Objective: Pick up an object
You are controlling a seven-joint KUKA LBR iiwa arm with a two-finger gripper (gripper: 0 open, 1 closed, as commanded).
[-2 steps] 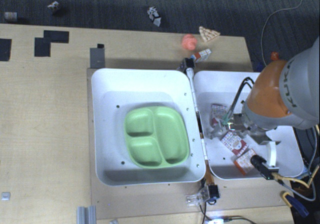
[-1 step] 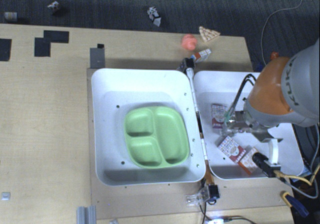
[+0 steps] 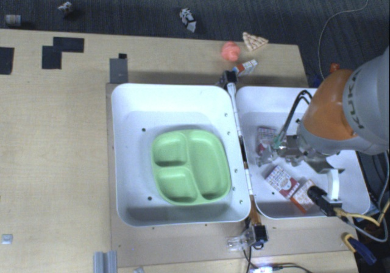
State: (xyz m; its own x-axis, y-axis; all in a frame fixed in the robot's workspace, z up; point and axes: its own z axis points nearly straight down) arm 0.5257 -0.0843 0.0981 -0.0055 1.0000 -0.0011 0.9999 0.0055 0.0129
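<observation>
The right bin (image 3: 341, 195) holds a flat red-and-white printed packet (image 3: 284, 181) near its front, and a crumpled clear wrapper with red print (image 3: 264, 139) further back. My gripper (image 3: 281, 150) hangs low over the bin between these two, just above the packet's far edge. The grey arm with its orange band (image 3: 326, 110) covers the bin's right half. Nothing can be seen between the fingers.
The left bin (image 3: 131, 107) holds a green three-compartment tray (image 3: 190, 166). On the bench behind the bins lie a pink ball (image 3: 230, 51), a pizza-slice toy (image 3: 254, 41) and a small red-and-white tube (image 3: 246, 68). Cables (image 3: 359, 229) run by the right bin's front corner.
</observation>
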